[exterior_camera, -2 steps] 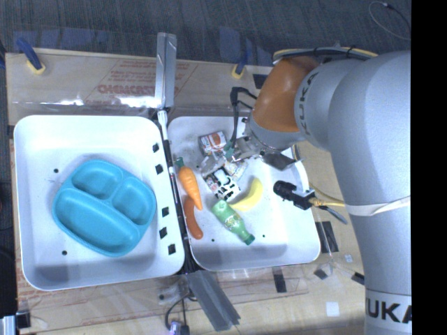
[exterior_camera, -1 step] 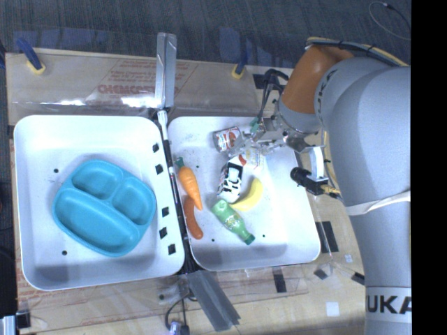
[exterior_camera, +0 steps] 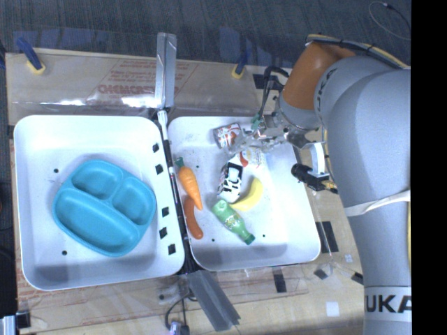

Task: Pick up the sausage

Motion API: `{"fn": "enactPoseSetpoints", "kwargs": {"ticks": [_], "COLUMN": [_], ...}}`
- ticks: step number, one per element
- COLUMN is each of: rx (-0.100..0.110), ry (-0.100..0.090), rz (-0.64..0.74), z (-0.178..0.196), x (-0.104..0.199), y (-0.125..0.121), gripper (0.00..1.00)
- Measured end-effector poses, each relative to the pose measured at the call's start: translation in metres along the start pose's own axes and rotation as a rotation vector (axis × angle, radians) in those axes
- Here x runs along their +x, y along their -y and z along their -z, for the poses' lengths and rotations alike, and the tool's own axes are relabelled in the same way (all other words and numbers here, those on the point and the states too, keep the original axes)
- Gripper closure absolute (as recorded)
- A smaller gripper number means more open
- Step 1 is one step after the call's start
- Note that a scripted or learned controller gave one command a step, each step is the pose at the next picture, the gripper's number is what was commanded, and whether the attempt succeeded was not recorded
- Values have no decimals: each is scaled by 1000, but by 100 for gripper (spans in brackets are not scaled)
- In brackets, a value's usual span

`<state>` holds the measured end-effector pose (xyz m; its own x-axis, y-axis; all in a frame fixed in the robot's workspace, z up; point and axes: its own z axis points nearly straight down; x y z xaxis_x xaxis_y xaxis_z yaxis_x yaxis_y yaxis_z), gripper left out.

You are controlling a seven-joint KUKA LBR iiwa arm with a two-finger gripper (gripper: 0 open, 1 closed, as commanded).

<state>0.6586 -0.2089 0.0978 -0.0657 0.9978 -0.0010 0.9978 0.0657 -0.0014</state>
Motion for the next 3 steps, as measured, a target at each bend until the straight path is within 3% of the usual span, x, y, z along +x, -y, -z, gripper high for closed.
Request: {"fn": "enactPoseSetpoints", "kwargs": {"ticks": [1, 2, 3], "rx": [0, -3, -10], "ry": [0, 0, 2], "rz": [0, 80, 177], "z": [0, 91, 0], "x": [0, -1, 51], "y": [0, 1, 33], "gripper": [0, 0, 0]}}
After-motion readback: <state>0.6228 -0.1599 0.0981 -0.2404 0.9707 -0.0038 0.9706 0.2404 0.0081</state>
